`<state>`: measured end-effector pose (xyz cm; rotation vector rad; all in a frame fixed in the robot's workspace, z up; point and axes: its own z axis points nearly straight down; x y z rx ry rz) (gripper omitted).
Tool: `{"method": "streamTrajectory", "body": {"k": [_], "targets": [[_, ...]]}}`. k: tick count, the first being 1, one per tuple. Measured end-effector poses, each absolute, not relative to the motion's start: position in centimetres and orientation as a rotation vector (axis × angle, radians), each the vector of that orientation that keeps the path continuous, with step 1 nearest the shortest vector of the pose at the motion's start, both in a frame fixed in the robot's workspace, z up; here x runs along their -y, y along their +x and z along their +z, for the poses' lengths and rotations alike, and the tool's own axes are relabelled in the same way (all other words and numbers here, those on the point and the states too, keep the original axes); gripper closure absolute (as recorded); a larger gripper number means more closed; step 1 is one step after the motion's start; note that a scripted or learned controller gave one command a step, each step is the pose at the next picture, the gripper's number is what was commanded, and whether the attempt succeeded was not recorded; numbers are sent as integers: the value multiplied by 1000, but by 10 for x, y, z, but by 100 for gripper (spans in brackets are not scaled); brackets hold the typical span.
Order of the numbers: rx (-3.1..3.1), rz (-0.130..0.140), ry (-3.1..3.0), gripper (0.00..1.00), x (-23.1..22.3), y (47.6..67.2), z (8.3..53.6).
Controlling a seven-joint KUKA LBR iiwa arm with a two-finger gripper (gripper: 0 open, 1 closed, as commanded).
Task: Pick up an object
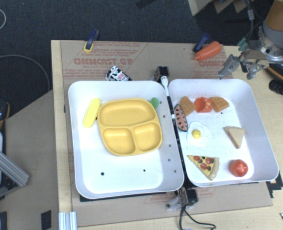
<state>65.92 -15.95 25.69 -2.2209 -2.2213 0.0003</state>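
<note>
The right bin [262, 128] holds several toy foods: a watermelon slice [181, 118], a brown bread piece [187, 105], a red piece [203, 104], an orange waffle-like piece [219, 103], a fried egg [196, 132], a sandwich wedge [235, 137], a pizza slice [204, 165] and a tomato [238, 167]. My gripper [240, 68] hangs at the upper right, just past the right bin's far rim. It is open, with nothing between its fingers [227, 66].
The left bin [79, 157] holds a yellow divided plate [130, 126], a yellow corn-like piece [91, 112] and a small green piece [154, 102]. On the bench behind the bins are an orange clamp [208, 51], a blue-yellow clamp [90, 42] and a black-and-white item [117, 74].
</note>
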Motion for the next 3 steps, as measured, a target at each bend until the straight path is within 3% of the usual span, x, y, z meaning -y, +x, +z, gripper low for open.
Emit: {"method": "streamTrajectory", "body": {"k": [3], "targets": [[2225, 0, -2220, 0, 150, 659, 88]]}}
